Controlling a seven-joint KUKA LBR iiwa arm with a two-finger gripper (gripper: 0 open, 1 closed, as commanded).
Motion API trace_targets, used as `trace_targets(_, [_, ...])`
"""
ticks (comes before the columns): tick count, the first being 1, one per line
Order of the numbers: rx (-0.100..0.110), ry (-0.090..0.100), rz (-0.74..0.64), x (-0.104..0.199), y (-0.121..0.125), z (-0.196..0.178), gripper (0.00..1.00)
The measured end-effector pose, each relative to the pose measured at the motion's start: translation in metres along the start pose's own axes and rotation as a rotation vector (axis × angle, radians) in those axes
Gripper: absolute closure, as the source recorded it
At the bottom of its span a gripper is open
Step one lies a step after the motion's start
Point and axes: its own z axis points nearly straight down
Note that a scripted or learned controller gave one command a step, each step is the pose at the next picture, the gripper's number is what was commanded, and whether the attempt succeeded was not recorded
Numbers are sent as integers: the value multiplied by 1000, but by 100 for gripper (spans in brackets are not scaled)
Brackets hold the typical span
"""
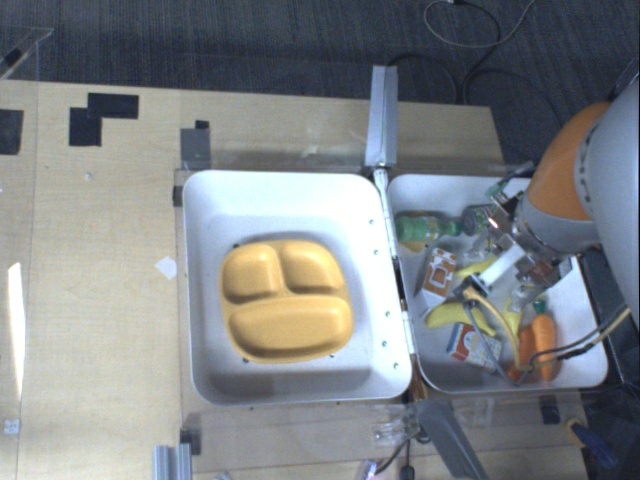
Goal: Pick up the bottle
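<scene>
The bottle (425, 230) lies on its side at the far left of the right bin (590, 368). The gripper (497, 268) hovers just right of it; finger state unclear. Crowding banana (470, 313) and packets risk a wrong grab.

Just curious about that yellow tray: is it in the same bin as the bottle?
No, the yellow tray lies in the left bin, while the bottle lies in the right bin.
</scene>
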Motion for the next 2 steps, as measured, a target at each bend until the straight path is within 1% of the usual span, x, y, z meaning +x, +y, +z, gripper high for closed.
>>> trace_targets(1, [1, -1, 41, -29, 8, -1, 0])
trace_targets(2, [0, -1, 317, 7, 27, 50, 0])
